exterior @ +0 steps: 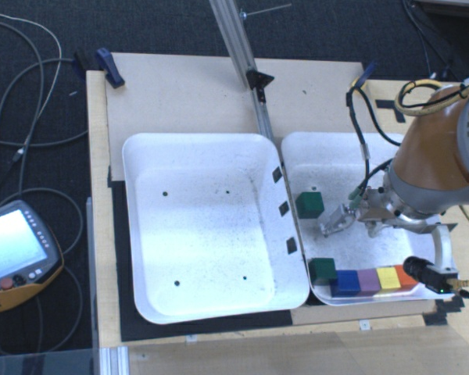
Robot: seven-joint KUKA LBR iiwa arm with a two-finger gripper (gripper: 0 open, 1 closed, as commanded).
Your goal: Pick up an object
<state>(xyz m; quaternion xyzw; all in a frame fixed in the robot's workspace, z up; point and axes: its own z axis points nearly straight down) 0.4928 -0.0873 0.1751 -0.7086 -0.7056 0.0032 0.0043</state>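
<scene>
Gripper sits in right bin w/ fingers slightly apart, nothing btwn them; nearest pick is green cube, just up-left of the tips, not touching, so next move probably shifts that way.

We've got two white bins side by side; the left bin has just dark specks. In the right bin a green cube sits left of the gripper. Along its near edge there's a row: green block, blue, purple, yellow, orange.
</scene>
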